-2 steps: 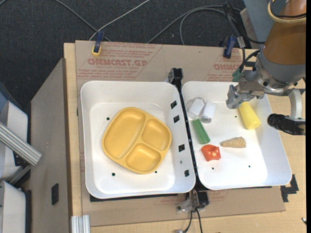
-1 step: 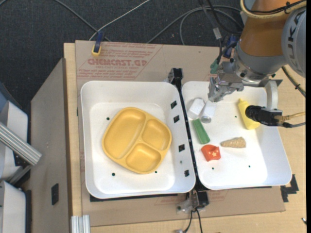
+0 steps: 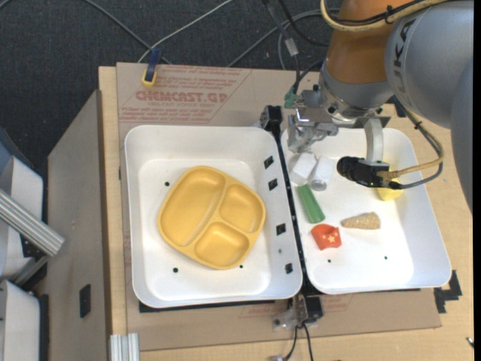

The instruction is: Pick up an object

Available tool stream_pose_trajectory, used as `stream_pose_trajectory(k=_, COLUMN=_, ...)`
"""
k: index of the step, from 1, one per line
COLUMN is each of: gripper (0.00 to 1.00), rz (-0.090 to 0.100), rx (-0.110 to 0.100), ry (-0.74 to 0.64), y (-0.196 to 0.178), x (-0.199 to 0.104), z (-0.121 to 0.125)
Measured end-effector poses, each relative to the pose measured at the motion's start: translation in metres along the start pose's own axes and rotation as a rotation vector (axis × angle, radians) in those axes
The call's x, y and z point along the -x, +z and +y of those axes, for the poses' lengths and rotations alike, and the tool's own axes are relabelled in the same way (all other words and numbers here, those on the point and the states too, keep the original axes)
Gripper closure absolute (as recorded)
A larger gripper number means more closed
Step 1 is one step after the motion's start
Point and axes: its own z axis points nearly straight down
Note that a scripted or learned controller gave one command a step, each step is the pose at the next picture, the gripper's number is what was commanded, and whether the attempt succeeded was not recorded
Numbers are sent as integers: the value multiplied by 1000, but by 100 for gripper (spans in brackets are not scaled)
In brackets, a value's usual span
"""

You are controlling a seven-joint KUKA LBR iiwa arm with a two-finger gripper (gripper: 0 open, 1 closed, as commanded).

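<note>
Camera view looks down on the counter [image 3: 188, 96] with two white bins side by side. The left bin [image 3: 143, 201] holds a yellow tray [image 3: 212, 216] with three compartments. The right bin [image 3: 421, 254] holds the loose objects: a green stick [image 3: 310, 202] near the divider, a red piece [image 3: 326, 236] just nearer than it, a tan piece [image 3: 361, 221] to the right of those, a yellow piece [image 3: 388, 193] partly hidden behind a black part of the arm, and a white piece [image 3: 309, 168] lying at the far end of the green stick.

The arm [image 3: 368, 43] reaches in from the right and hangs over the far left part of the right bin. The gripper [image 3: 306, 138] points down just above the white piece. The metal parts there are small and cluttered, so I cannot tell whether the jaws are spread or closed, or whether they touch the white piece.

As for progress, nothing appears lifted: every object seems to rest on the bin floor. I judge the task to be at the approach or grasp stage, with the white piece or the green stick the likeliest target. The grasp itself and the lift are left to do.
</note>
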Motion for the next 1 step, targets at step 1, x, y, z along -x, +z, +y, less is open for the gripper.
stream_pose_trajectory(k=1, gripper=100, rz=-1, rx=1, ry=2, y=21, x=-44, z=18)
